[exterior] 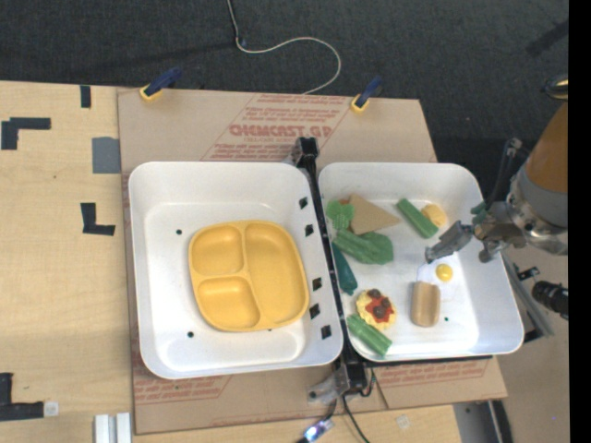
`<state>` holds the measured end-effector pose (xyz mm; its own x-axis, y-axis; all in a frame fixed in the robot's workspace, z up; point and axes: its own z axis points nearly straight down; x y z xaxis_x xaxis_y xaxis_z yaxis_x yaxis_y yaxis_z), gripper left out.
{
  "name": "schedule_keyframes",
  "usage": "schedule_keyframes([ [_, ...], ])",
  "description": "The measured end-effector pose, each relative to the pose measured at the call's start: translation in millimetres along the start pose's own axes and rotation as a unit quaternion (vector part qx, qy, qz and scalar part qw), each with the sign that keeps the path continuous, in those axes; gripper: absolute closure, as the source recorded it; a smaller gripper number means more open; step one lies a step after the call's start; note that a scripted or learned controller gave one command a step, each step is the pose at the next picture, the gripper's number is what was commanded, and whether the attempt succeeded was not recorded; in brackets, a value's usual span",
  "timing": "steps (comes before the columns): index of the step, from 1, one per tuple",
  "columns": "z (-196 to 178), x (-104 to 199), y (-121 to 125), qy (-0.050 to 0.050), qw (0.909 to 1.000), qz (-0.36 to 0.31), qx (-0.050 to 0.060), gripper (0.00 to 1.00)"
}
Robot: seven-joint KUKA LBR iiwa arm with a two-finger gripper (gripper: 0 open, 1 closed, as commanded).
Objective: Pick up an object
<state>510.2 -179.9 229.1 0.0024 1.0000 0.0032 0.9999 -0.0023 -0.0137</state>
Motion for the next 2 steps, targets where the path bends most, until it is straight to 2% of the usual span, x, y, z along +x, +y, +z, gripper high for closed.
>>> schedule_keyframes([
  [1,-5.3,0.5,2.0,-0.001,1.0000,-0.002,-0.005,0.00],
  [2,49.0,10.8,6.1,0.000,1.0000,-0.002,-0.002,0.00],
])
